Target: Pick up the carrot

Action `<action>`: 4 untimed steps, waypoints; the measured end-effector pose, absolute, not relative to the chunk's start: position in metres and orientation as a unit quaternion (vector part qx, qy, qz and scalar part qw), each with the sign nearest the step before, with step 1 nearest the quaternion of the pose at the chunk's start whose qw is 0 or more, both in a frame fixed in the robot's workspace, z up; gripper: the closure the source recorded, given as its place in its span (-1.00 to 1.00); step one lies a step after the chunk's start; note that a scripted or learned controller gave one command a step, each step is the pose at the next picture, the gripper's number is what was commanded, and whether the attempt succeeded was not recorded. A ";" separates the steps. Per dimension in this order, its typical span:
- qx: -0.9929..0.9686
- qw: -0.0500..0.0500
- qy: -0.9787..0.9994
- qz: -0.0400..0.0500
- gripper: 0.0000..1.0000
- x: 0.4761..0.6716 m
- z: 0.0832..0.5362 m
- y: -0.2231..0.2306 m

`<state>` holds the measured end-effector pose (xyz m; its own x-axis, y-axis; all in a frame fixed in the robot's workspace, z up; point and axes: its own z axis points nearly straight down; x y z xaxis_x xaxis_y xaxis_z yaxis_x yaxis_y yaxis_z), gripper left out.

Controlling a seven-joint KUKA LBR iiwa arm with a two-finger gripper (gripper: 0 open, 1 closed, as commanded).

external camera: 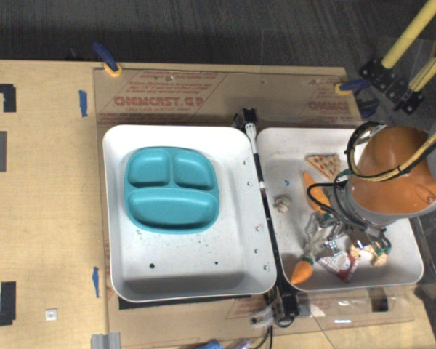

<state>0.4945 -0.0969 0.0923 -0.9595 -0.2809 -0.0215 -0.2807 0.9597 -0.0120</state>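
While the grey arm's two-finger gripper [325, 233] hangs low in the right shallow white bin [287, 151], whether it is released or clenched cannot be told. A red-and-white crumpled packet [339, 263] lies just beside it. The small orange carrot [301, 271] rests near the bin's front wall, its axis unclear. The left white bin [123, 267] bears a teal divided plastic plate [172, 189].
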 end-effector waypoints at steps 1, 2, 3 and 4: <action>-0.143 0.010 0.990 -0.003 -1.00 0.494 0.091 -0.095; 0.032 0.007 0.999 0.000 -1.00 0.536 0.091 -0.090; 0.031 0.015 0.999 0.000 1.00 0.540 0.104 -0.090; -0.073 0.010 0.997 -0.001 1.00 0.537 0.091 -0.135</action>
<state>0.5371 -0.1353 0.0913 -0.9890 -0.1465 -0.0207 -0.1465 0.9892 -0.0032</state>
